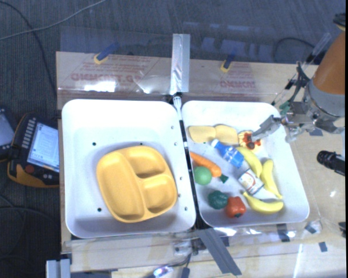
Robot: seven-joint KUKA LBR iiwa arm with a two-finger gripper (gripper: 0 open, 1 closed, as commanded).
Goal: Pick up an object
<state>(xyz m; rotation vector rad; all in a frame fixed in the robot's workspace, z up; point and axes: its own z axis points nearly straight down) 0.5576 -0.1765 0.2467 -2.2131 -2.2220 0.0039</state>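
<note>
Camera view, left to right: left bin [81, 120] carries just a yellow divided tray [137, 182], so no pick there. Right bin [296, 184] bunches the targets mid-bin: bottle [236, 165], bananas [265, 184], green ball [202, 176]. Claw [256, 133] sits over the bin's far-right corner near the clutter; can't tell its opening, nothing seen held

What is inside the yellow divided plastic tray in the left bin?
The yellow divided plastic tray shows three bare compartments with nothing in them. It lies in the left white bin; the bin floor beneath it is covered.
</note>
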